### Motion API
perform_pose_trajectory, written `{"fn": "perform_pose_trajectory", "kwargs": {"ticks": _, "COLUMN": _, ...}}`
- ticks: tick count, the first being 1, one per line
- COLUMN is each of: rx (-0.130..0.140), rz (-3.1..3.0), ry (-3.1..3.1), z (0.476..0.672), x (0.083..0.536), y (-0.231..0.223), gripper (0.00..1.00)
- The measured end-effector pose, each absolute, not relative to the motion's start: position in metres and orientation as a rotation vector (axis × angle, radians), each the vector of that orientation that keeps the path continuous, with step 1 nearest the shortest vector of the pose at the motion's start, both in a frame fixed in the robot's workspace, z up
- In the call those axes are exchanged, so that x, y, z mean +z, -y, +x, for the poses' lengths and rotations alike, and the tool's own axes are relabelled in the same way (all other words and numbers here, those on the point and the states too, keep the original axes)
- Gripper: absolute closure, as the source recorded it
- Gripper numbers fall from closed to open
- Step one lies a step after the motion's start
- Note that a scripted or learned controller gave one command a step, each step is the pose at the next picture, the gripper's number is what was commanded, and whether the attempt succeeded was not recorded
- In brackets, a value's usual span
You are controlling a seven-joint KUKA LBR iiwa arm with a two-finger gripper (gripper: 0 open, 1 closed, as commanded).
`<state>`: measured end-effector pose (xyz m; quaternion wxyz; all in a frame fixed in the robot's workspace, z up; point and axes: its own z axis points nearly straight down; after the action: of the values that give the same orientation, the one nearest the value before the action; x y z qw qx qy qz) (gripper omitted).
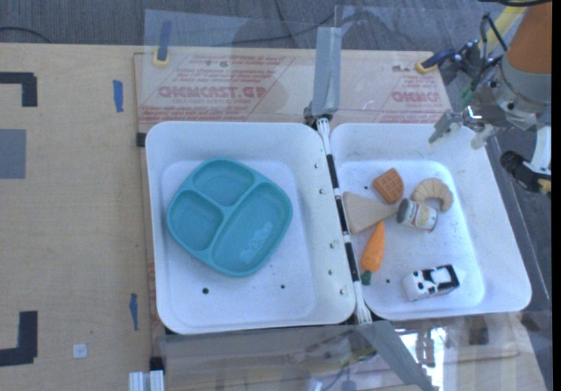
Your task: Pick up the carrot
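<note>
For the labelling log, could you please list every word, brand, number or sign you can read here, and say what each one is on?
"CHEMCAST GP", red, mirrored: on the clear sheet behind the left bin.
More red print, beside that word and on the sheet behind the right bin: too blurred to read.
Small jar: label too small to read.
Black-and-white toy: markings unreadable.

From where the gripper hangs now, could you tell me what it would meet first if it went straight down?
Probably bare floor of the right bin at its far right corner. The gripper hangs there, well clear of the croissant and the carrot. Depth is hard to judge from this slanted view.
</note>
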<state>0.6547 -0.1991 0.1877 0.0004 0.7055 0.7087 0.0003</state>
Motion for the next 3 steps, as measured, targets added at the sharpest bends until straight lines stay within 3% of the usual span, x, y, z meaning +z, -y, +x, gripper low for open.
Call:
{"fn": "perform_pose_trajectory", "kwargs": {"ticks": 1, "rx": 0.0, "rz": 2.247, "ry": -2.197, "z": 0.569, "x": 0.126, "y": 0.135, "gripper": 0.0}}
{"fn": "perform_pose_trajectory", "kwargs": {"ticks": 2, "rx": 0.013, "rz": 2.189, "ry": -2.236, "z": 0.508, "x": 0.091, "y": 0.107, "gripper": 0.0}}
{"fn": "perform_pose_trajectory", "kwargs": {"ticks": 3, "rx": 0.022, "rz": 2.198, "ry": -2.23, "z": 0.508, "x": 0.101, "y": 0.108, "gripper": 1.0}}
